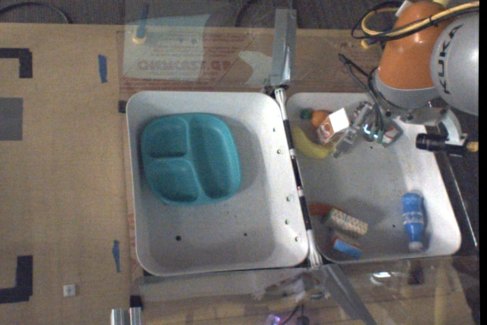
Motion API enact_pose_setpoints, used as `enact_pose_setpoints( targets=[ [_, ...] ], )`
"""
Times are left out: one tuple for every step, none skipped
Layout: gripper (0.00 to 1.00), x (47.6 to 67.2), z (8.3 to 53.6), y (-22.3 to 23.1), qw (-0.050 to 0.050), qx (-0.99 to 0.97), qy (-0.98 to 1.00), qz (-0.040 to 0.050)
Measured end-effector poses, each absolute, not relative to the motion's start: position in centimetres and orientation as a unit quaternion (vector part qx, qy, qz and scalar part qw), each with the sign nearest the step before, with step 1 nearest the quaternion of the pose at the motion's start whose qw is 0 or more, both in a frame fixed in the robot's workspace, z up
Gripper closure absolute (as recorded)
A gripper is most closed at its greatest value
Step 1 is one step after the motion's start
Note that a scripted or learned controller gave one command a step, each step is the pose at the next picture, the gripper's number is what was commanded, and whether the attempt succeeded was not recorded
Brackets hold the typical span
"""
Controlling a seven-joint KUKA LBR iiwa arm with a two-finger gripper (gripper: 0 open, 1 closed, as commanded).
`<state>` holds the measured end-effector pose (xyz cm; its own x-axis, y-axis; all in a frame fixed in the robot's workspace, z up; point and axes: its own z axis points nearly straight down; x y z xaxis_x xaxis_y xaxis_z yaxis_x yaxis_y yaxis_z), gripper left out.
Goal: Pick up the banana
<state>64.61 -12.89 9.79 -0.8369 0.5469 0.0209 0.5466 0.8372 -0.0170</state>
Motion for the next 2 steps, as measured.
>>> enact_pose_setpoints(
  targets=[
    [1.0,65.7,18.6,-6.3,-0.001,-0.556,-0.831,0.0],
    [1.0,66.6,33.4,-4.6,-0.003,-0.465,-0.885,-0.0009]
  ],
)
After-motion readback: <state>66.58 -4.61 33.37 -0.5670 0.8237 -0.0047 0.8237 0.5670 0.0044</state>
